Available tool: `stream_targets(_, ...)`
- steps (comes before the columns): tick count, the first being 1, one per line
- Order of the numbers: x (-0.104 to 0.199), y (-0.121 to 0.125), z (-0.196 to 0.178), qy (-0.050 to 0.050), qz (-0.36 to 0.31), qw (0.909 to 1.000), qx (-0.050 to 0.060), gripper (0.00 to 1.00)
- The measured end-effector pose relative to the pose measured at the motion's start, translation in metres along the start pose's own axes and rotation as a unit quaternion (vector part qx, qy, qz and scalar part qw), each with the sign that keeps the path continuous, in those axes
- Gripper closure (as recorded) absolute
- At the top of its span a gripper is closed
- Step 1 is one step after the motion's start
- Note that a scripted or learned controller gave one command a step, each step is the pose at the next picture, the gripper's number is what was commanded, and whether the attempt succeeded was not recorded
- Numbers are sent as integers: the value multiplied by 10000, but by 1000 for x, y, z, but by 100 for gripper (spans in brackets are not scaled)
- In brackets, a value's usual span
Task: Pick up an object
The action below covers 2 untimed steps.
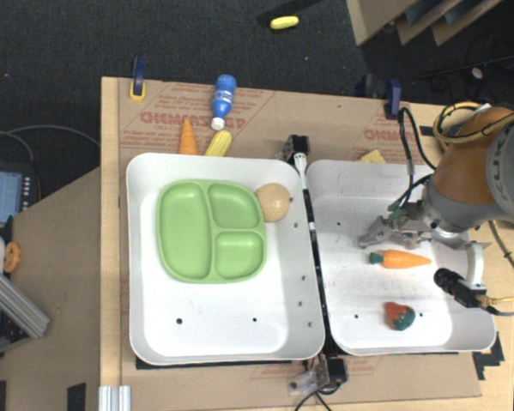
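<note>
Your end effector [377,234] sits low in the right bin [352,192], just above the toy carrot [400,260] at about its 11 o'clock; you cannot tell its grip state here, and nothing is seen held. A red-and-green toy [399,316] lies at the carrot's 6 o'clock. The left bin [208,327] carries a green divided plate [211,231] with a tan ball [273,201] at its 2 o'clock, while the cardboard-topped table [109,236] stands on dark carpet [94,29].
</note>
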State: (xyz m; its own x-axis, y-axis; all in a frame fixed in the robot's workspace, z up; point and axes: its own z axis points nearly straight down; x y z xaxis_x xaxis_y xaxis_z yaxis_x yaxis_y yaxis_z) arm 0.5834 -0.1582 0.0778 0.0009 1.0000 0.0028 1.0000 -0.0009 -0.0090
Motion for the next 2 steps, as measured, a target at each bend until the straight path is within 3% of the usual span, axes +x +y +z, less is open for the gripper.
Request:
stream_targets(1, -1, 4, -18, -23, 3, 10000, -66, 100)
stream_targets(2, -1, 3, -17, -21, 4, 10000, -60, 0)
